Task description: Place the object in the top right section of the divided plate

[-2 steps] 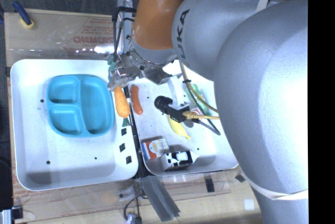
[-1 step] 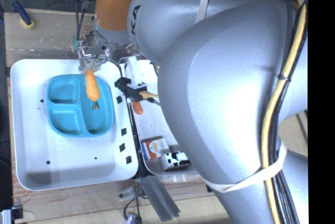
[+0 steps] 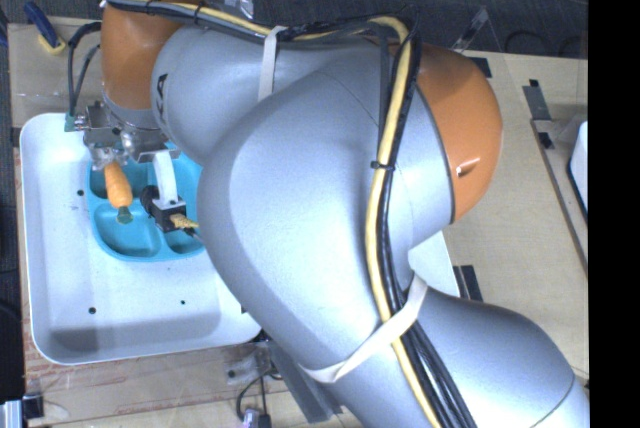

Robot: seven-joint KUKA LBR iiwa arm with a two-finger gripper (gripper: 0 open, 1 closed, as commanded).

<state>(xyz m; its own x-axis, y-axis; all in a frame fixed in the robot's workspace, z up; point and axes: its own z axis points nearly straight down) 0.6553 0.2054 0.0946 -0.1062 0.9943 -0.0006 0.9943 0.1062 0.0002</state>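
A blue divided plate (image 3: 135, 241) lies in the upper part of the left white bin (image 3: 60, 316); the arm hides its right side. My gripper (image 3: 112, 159) hangs over the plate's left part and is shut on the top end of an orange carrot (image 3: 118, 188). The carrot points down and slightly right, and its green tip sits just above the plate's left section. A divider ridge of the plate shows to the right of the carrot.
The grey arm with its orange bands covers the middle and right of the view, including the right bin. The left bin's bare white floor (image 3: 120, 316) stretches below the plate. A wooden bench edge (image 3: 40, 66) borders the bin at the upper left.
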